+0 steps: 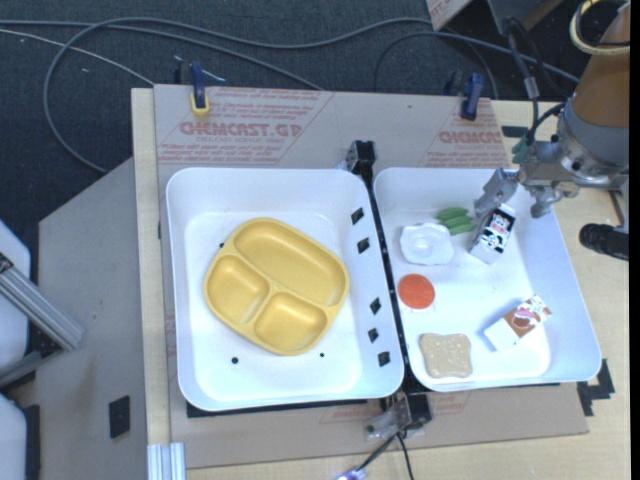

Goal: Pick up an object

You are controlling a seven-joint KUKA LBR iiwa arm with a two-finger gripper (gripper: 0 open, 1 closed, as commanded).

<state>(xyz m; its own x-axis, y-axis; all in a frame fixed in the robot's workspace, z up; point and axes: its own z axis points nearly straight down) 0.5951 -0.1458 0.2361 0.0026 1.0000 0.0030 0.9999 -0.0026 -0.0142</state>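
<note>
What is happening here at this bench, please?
A robot arm reaches in from the right over the right bin. Its gripper is at a small cow-pattern carton. Around it lie a white fried egg, a green item, a red disc, a toast slice and another carton. The left bin holds a yellow divided tray.

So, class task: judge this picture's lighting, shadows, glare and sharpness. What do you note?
Camera view: soft, even light; the white bins look bright but not blown out; the yellow tray shows mild sheen and a faint shadow at its lower edge; small items like the carton are slightly soft; the arm at right is blurry and cropped.
</note>
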